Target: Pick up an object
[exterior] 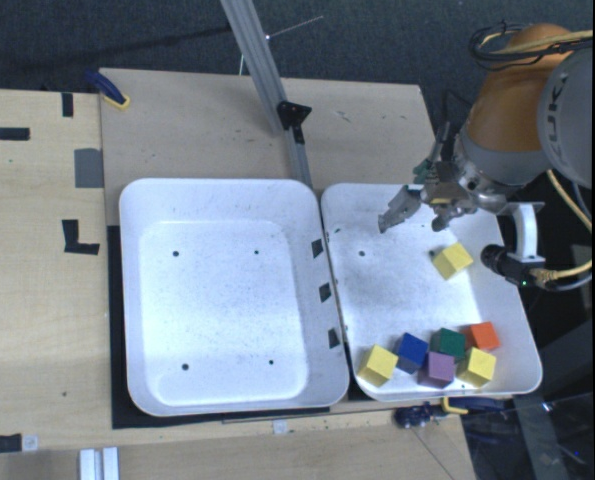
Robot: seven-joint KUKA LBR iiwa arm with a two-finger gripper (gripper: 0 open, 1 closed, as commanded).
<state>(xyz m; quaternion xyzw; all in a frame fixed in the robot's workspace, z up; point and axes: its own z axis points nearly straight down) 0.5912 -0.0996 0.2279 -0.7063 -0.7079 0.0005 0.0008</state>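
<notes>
My gripper (417, 218) hangs over the back of the right bin (377, 288), open, its two fingers spread wide with nothing between them. A yellow cube (453, 259) lies alone just in front of and to the right of the fingers. Along the bin's front edge sits a cluster of cubes: yellow (379, 365), blue (412, 351), purple (440, 368), green (448, 343), orange (483, 335) and another yellow (480, 366).
The left bin (217, 298) lies beside the right one. A slanted metal rod (262, 58) with a black clamp runs down toward the gap between the bins. A black cable loops near the right bin's right rim.
</notes>
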